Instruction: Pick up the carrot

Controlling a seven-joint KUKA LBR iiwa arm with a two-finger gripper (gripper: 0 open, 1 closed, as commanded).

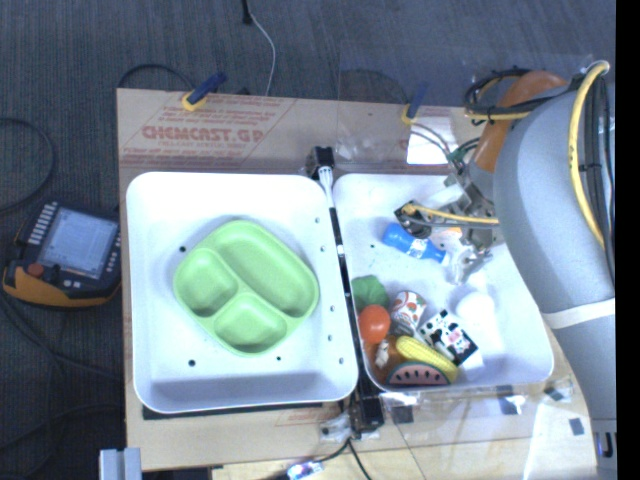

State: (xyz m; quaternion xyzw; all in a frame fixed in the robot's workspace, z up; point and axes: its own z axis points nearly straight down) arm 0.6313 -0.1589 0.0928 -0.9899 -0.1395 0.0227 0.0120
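The carrot (pixel 374 322) looks like the orange body lying against the left wall of the right bin (pixel 520 298), with a green leafy part (pixel 368 290) just behind it. My gripper (pixel 467 240) hangs over the back half of that bin, beside a blue bottle (pixel 412 242). It is well to the right of the carrot and further back. Cables and the wrist cover much of the gripper. A small orange patch shows near it, too small to identify.
Crowded around the carrot at the bin's front are a yellow toy (pixel 425 354), a watermelon slice (pixel 418 374), a cow-patterned item (pixel 448 337), a round white-and-red piece (pixel 405 308) and a white object (pixel 476 308). The left bin (pixel 160 368) holds a green divided plate (pixel 247 284).
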